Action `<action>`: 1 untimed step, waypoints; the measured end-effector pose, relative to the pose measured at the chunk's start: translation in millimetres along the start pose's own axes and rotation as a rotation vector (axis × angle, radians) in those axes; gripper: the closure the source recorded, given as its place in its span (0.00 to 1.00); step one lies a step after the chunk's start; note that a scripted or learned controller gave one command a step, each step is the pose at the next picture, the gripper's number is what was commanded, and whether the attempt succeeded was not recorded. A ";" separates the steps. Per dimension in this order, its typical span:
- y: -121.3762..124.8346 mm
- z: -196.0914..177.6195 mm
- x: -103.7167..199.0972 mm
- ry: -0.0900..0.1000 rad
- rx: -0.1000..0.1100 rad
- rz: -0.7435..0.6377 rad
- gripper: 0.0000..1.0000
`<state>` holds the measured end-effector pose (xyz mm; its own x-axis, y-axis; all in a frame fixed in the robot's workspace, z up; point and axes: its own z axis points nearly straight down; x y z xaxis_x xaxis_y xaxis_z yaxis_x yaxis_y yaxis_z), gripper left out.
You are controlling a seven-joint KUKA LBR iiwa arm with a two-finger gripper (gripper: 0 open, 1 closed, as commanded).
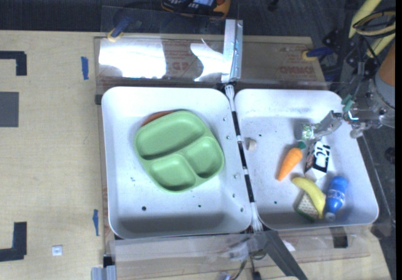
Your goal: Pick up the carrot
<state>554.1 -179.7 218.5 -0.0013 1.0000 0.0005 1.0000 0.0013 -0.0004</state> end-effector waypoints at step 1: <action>7.8 73.0 45.4 0.000 0.000 -0.103 0.00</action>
<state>561.8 -134.3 145.6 -0.1042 0.9946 0.0004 0.9946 0.1042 -0.0001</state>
